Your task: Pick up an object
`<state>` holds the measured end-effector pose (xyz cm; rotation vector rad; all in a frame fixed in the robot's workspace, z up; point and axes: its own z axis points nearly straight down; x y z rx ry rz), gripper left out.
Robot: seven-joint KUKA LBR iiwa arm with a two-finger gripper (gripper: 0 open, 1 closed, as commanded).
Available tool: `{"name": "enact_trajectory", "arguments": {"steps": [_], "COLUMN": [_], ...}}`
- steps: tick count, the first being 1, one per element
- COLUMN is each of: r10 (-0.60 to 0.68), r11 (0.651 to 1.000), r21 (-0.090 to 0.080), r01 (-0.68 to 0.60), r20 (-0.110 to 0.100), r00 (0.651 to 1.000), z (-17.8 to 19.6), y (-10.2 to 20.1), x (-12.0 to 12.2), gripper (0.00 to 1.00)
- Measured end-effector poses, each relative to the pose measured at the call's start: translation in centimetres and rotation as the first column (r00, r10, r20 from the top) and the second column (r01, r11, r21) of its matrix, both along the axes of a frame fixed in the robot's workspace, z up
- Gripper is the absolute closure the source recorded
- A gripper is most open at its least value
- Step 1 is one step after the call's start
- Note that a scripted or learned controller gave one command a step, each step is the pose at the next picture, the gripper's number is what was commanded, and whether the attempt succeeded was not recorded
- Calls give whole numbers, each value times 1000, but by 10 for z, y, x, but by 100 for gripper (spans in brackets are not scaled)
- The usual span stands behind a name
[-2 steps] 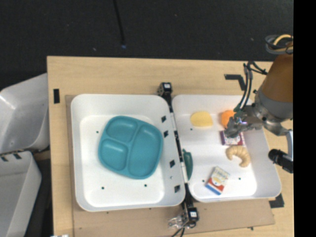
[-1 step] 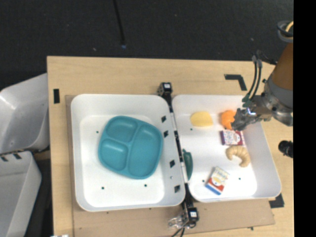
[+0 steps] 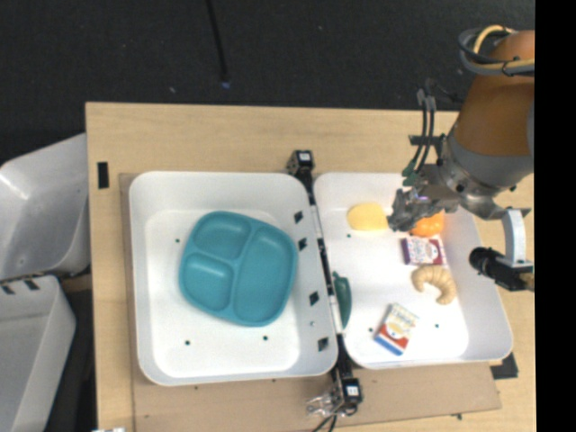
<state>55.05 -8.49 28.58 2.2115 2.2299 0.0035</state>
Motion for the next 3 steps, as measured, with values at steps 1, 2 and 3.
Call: {"name": "enact_trajectory", "arguments": {"steps": [1,2,3], "r10": [-2,-2,-2], "r11": [1000,1000,1000], "r21": [0,-1,-1], "r01": [2,2,2], "r20": [-4,-1,-2], "r00": [1000,1000,1000], "z": [-18,-18,-34], "y": [50,92,149], "x": [10,18,28], "gripper": [100,100,100]}}
